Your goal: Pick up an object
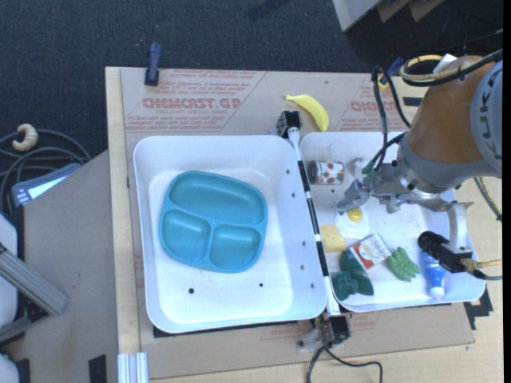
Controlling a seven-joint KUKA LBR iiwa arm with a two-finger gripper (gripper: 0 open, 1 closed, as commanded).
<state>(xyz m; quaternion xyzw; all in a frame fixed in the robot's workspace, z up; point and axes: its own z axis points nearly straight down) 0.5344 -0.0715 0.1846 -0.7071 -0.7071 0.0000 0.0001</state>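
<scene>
My gripper (352,200) hangs over the left part of the right bin (471,294), reaching in from the right. Just below its tip lies a fried-egg toy (351,219), white with a yellow yolk. A small can (327,171) lies on its side up and to the left of the gripper. Nearby are a yellow block (329,236), a red and white packet (370,250), a dark green toy (351,278) and a light green toy (403,263). I see nothing held by the gripper.
A blue divided plate (213,221) lies in the left bin (152,166). A black and blue tube (435,263) lies at the right bin's right side. A banana (310,110) rests on the board behind the bins. Cables run along the arm.
</scene>
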